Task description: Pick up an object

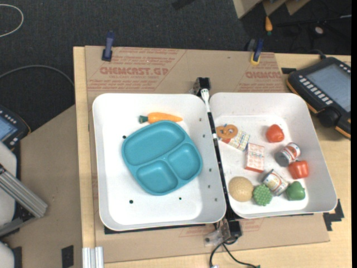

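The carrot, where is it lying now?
In the camera view the carrot lies in the left bin, near its far edge, just beyond the teal divided plate.

1. My bench (53,166) is pale wood, topped by a brown cardboard sheet (139,66).
2. Dark carpet floor (50,15) lies beyond, crossed by thin cables.
3. A black handheld pendant (326,88) rests at the right.

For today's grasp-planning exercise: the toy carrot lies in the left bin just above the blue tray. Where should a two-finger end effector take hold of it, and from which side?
Probably the carrot at mid-body, from straight above, fingers closing across its narrow width. It lies flat and lengthwise left to right, close beside the blue tray's upper rim, so one finger must slip into that narrow space.
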`<state>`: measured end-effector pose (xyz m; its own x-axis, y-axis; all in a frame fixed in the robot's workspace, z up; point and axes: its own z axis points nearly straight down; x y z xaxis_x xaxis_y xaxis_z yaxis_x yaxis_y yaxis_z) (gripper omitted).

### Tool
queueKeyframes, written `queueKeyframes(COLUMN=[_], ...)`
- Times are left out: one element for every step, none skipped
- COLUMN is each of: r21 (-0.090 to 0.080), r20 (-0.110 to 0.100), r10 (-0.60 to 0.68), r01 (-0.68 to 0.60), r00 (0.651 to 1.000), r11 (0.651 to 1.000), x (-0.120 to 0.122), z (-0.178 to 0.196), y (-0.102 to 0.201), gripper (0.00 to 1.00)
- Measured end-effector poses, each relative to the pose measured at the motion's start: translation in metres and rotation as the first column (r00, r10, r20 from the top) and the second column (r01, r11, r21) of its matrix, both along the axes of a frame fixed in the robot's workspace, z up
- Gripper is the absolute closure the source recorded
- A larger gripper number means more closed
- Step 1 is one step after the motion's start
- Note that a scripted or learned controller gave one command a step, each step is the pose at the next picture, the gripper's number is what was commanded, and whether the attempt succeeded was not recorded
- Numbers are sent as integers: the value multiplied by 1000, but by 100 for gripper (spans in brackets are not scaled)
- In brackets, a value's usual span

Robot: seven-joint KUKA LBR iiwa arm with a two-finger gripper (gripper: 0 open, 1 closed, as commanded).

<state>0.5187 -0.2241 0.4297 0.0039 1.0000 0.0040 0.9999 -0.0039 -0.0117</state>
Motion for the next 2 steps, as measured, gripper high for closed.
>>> queueKeyframes(r21=[-8, -3], r20=[28, 6], r10=[14, -1], r01=[-14, 1], r00=[999, 1000], r11=[1000, 1000], x=[69, 19], z=[113, 46], y=[77, 31], gripper=[100, 100])
